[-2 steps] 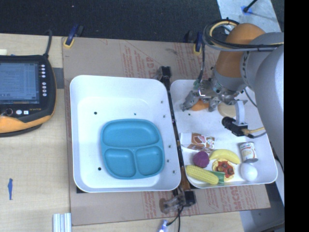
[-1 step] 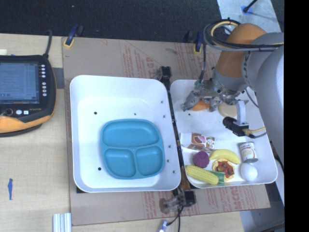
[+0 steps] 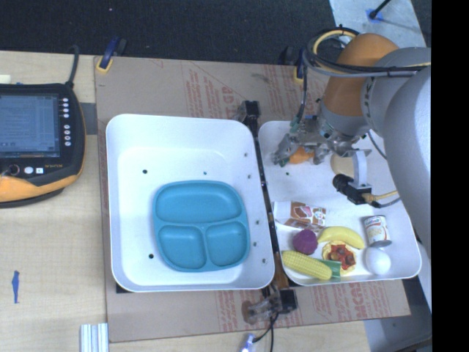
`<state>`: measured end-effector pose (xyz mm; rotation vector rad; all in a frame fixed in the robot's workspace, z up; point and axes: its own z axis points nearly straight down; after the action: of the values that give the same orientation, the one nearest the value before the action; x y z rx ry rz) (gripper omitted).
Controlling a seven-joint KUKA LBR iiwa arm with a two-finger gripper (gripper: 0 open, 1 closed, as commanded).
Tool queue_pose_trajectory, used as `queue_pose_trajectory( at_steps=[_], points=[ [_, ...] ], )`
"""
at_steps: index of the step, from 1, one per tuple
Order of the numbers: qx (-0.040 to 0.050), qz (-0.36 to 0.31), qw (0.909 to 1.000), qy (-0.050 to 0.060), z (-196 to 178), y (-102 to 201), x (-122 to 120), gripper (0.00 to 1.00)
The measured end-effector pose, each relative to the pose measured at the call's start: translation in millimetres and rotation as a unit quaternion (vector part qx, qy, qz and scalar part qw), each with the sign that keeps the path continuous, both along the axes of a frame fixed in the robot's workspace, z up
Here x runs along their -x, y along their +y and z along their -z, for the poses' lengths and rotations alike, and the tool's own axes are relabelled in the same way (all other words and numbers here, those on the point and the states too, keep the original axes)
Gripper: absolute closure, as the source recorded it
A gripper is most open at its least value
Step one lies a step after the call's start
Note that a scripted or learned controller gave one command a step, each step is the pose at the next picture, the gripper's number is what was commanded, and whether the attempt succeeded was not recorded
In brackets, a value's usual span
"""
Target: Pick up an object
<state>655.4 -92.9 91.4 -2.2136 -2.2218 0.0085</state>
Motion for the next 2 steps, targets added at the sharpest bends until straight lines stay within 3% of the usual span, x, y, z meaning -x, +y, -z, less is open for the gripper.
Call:
queue_pose_trajectory(
  at_steps=[1,2],
  points=[
    [-0.0021,0.001,1.0000,0.008,-8,-1,3,1.00],
    [-0.0008,0.000,1.0000,-0.003,-101,72,18,1.00]
  ],
)
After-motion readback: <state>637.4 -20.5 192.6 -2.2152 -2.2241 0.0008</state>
